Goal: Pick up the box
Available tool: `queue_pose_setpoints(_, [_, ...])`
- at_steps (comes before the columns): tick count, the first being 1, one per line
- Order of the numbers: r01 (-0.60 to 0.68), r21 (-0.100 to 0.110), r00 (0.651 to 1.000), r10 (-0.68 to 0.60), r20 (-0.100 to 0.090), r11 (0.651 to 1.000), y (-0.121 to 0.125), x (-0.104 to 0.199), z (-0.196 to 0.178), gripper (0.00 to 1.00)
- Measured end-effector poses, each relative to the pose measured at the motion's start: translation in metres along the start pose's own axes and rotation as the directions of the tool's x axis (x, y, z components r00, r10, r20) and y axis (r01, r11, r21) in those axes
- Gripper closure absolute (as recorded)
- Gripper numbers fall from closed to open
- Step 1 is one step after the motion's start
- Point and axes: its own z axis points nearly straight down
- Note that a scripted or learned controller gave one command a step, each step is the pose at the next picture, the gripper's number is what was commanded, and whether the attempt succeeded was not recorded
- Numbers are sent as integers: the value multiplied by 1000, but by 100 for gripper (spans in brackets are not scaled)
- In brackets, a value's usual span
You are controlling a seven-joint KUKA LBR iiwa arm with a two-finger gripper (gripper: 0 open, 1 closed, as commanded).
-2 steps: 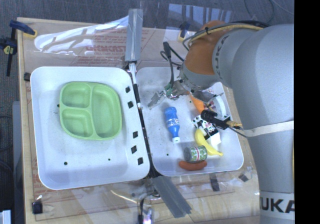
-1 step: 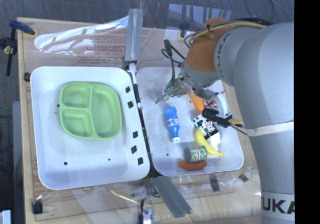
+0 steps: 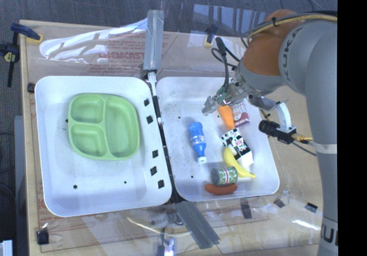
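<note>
We cannot tell the state of the gripper (it hangs in the right bin). We should centre it over the box, away from the banana.

You see a pale green plate in the white left bin. Right of it: blue bottle, black-and-white patterned box, yellow banana, orange carrot.

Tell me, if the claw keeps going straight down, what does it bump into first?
Probably the orange carrot right under the claw, next to a small packet. Depth is hard to judge.
</note>
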Motion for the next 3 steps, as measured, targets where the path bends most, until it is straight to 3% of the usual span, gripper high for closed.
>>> queue_pose_setpoints(1, [0, 2, 1000, 0, -1, 1000, 0, 0, 1, 0])
queue_pose_setpoints(2, [152, 3, 988, -152, -2, 988, 12, 29, 81, 0])
queue_pose_setpoints(3, [155, 3, 988, -155, 0, 988, 13, 29, 70, 100])
